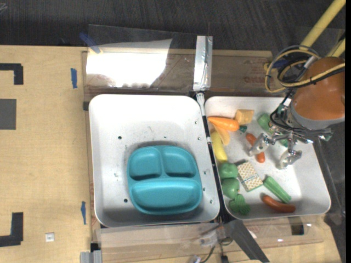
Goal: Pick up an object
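1. Tabletop (38, 147) of pale board carries two shallow white bins side by side, with the grey arm (321, 100), orange-banded above the wrist, reaching in from the right.
2. Left bin (109, 119) holds a teal divided tray (163, 179), lying flat near the bin's front half and apart from the arm.
3. Right bin (312, 185) holds the toy food that the task draws on: a carrot (224, 124) and a yellow banana (219, 147) along the left wall, a tan block (244, 115) near the back, green pieces (230, 186) at the front left, a checkered cracker (249, 176), a green pod (276, 188) and a red sausage (278, 204) near the front.
4. Tool (276, 147) hangs low over the middle of the right bin with its metal fingers spread apart and nothing between them; a small red-orange piece (252, 139) lies just beside its left finger.
5. Progress, judged from this: the pick is not yet made. Every item appears to rest on the bin floor, so the closing, gripping and lifting are all left to do.
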